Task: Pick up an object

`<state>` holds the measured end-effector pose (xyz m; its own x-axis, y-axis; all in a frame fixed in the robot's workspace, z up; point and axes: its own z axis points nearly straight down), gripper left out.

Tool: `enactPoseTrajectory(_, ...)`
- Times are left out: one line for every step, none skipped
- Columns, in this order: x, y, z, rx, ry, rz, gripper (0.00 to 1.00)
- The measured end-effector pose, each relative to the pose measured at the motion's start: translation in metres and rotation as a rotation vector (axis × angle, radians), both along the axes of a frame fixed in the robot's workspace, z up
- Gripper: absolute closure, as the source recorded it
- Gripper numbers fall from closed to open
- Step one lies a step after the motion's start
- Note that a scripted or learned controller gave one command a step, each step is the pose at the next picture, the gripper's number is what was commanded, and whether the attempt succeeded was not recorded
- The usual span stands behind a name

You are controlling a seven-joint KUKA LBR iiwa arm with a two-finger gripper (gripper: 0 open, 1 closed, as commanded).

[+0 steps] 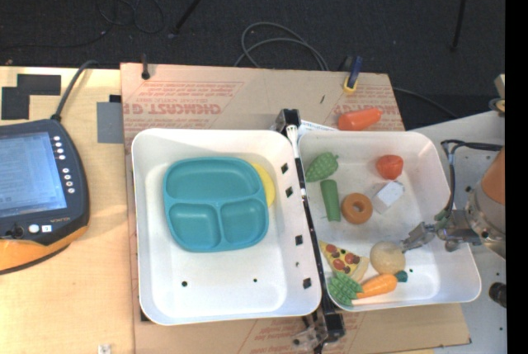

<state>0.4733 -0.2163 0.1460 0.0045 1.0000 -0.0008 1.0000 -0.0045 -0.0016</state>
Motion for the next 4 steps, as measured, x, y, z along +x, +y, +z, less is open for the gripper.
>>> enactPoseTrajectory(0.068,0.031,-0.061,0.002,-0.001,0.01,0.0)
enactPoseTrajectory(0.124,0.003,-0.058,-0.001,-0.005,0.009,0.0)
enactPoseTrajectory(0.172,0.075,-0.059,0.001,0.0,0.009,0.0)
enactPoseTrajectory(0.17,0.073,-0.048,0.0,0.002,0.01,1.0)
